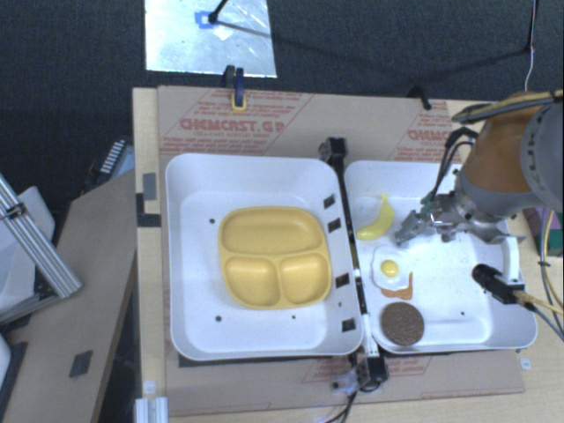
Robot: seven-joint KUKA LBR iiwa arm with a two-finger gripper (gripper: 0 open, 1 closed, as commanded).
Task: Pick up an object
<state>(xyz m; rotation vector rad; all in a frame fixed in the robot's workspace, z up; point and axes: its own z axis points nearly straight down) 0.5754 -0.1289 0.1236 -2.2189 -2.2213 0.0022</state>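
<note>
- While the arm (pixel 507 161) reaches in over the right bin (pixel 458 302), its gripper (pixel 411 229) hovers just beside the banana (pixel 377 219); whether it is open or closed, I cannot tell.
- Below the banana lies a fried egg (pixel 390 270), with a brown round patty (pixel 403 322) nearer the front wall.
- The left bin (pixel 189 192) holds a yellow divided tray (pixel 269 256).

Dark carpet floor (pixel 370 25), shiny foil sheet (pixel 210 25) at top, cardboard-covered bench (pixel 264 117), alu. rail (pixel 35 245) left
</note>
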